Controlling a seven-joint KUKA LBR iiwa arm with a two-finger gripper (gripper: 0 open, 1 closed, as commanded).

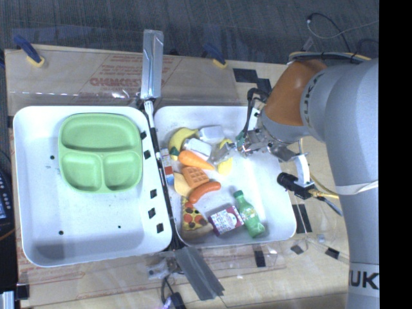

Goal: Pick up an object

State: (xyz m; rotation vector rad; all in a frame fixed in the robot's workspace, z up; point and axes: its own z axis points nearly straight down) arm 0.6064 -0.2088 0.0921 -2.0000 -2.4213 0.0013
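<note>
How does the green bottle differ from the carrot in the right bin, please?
The green bottle is green with a pale label; the carrot is plain orange. The bottle lies near the bin's front corner, beside a dark red packet; the carrot sits further back in the pile, beside the banana. The bottle is stubby and rounded, the carrot tapers. Both lie on their sides in the right bin.

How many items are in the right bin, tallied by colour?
Yellow: 3 — banana, lemon, cheese wedge
Orange or red: 3 — carrot, waffle, sausage
Green: 1 — bottle
Maroon: 1 — packet
Mixed colours: 1 — pizza slice
White: 1 — hard to name
Total: 10
</note>
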